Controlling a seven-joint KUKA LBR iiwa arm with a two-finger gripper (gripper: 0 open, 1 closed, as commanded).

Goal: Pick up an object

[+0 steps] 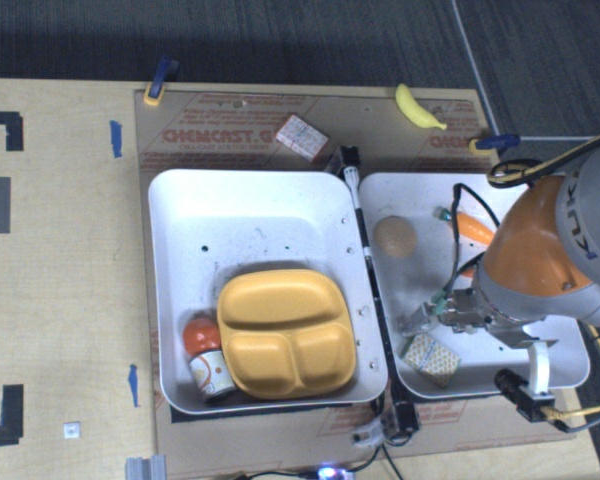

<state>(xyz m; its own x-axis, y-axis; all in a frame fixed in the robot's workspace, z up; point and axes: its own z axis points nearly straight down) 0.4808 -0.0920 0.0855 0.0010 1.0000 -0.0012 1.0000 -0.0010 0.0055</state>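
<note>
In the right bin [420,203] a small patterned packet [432,358] lies near the front wall. A tan round object [394,236] rests toward the bin's back left. An orange object [473,228] sits at the back, partly hidden by the arm. My gripper [432,315] hangs low over the right bin, just above and behind the packet; nothing shows held in it. In the left bin [240,203] a yellow divided tray [285,330] lies upside down, and a red-topped object [201,336] and a small white-and-orange can [211,372] sit at its left.
The orange-banded arm [540,253] covers the right bin's right half. Behind the bins, a yellow banana [418,108] and a small patterned box [300,136] lie on the cardboard. Blue clamps [160,76] hold the board's corners. Cables run along the front edge.
</note>
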